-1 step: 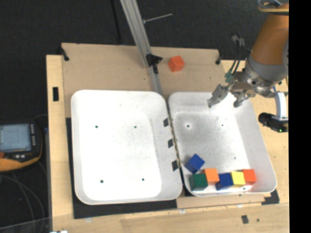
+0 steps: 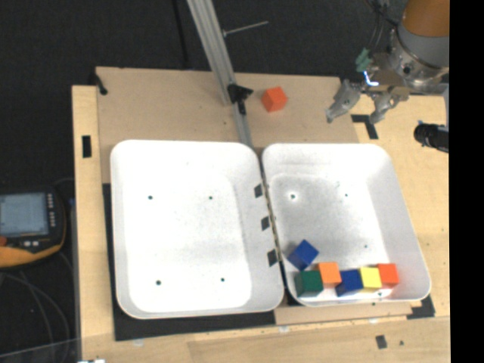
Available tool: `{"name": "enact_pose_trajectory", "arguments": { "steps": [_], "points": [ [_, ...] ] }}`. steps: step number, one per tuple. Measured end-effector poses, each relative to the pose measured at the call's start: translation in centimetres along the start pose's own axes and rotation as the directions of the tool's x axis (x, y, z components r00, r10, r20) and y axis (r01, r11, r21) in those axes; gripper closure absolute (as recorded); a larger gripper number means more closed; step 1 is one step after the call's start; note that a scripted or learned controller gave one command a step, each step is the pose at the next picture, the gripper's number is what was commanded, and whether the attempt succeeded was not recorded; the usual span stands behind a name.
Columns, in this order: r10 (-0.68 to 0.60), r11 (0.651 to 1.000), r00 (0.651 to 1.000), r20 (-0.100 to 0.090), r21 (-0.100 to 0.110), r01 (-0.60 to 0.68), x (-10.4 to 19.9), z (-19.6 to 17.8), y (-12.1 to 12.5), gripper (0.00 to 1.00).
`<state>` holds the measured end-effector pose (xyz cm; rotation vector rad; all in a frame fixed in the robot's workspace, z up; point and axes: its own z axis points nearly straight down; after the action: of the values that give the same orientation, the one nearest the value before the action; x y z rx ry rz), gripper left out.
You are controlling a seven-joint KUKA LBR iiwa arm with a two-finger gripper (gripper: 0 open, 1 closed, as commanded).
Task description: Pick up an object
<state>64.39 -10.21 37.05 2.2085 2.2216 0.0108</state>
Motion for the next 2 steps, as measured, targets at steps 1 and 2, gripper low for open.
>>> {"name": "enact_pose_trajectory", "arguments": {
  "steps": [1, 2],
  "points": [
    [0.011, 1.000, 1.000, 0.000, 0.019, -0.011, -6.5, 12.0, -2.3, 0.00],
    [0.000, 1.000, 1.000, 0.000, 0.000, 0.000, -2.0, 1.7, -0.5, 0.00]
  ]
}}
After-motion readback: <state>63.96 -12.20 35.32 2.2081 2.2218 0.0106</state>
